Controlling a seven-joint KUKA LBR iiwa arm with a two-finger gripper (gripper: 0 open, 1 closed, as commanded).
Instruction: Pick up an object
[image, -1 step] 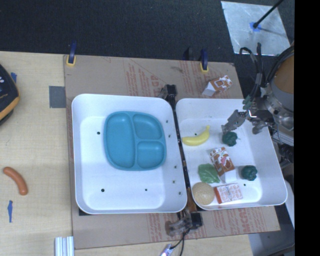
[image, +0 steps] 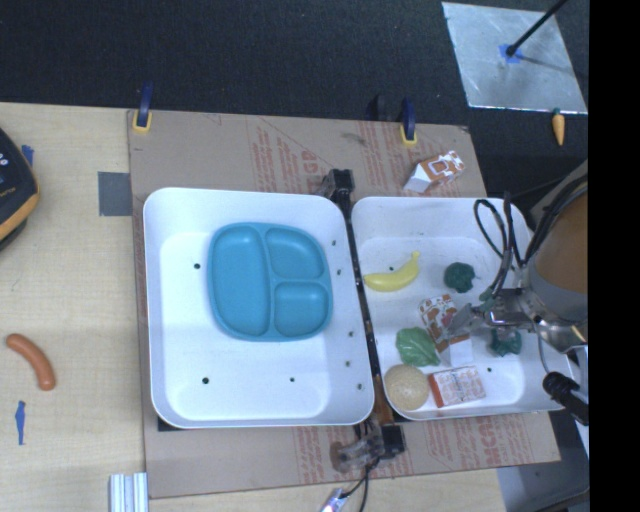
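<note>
- Toys and food packets lay in the right bin (image: 372, 215), and any one of them could have been the thing to pick up.
- A yellow banana (image: 392, 275) lay toward the far left of that bin, with clear floor around it.
- A dark green lump (image: 459, 276) sat to the right of the banana.
- A small red and white packet (image: 437, 312) lay in the middle, and the claw (image: 470, 318) was just beside it on the right.
- I could not tell if the claw was open or closed, or if it held anything, because it was small and blurry.
- A green leafy toy (image: 417, 346) lay near the packet, a round tan bun (image: 406, 387) sat in the near left corner, and a flat red and white packet (image: 457, 385) lay next to the bun.
- Another green bit (image: 505, 343) lay by the arm (image: 560, 260) on the right.
- The left bin (image: 165, 300) held a blue plate (image: 270, 280) with three parts.
- My guess was that the small packet was the target, since the claw was closest to it.
- To do it well, the claw should come straight down over the middle of one thing, with one finger on each side.
- It should stay off the leafy toy, which lay close by and could get pushed or caught too.
- It should squeeze first and then lift slowly, so the thing would not slip out.
</note>
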